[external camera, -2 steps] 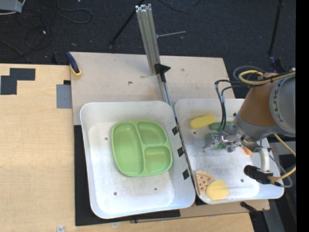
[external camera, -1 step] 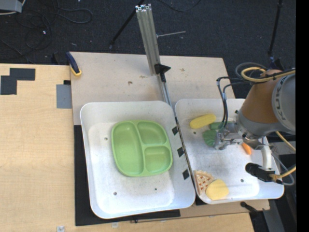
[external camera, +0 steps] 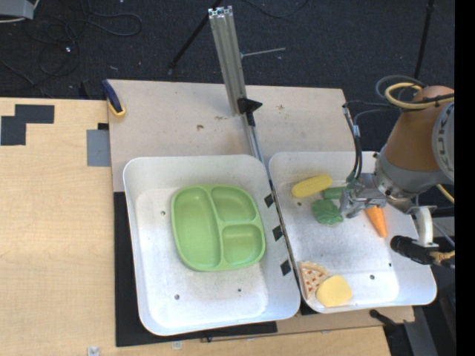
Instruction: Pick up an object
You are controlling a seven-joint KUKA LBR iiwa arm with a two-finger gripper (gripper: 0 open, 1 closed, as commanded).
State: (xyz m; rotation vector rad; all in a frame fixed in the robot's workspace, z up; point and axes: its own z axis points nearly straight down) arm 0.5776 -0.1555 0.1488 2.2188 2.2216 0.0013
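Green toy vegetable (external camera: 326,212), right bin (external camera: 415,291), beside yellow corn (external camera: 311,186). Probably light, hard, slick plastic; best gripped across lumpy middle. Hand (external camera: 355,202) touching it; spread or pressed together, cannot tell.

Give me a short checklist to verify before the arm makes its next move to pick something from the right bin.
1. Pincer is over the right bin: ok.
2. A target is close: the green toy lies right beside the pincer: ok.
3. Something is held between the fingers: cannot tell, the view is too small there.
4. Neighbours leave room: the corn and the carrot lie very near the green toy: not ok.
5. Waffle and yellow piece lie apart at the near edge: ok.
6. Green tray sits in the left bin, away from the arm: ok.
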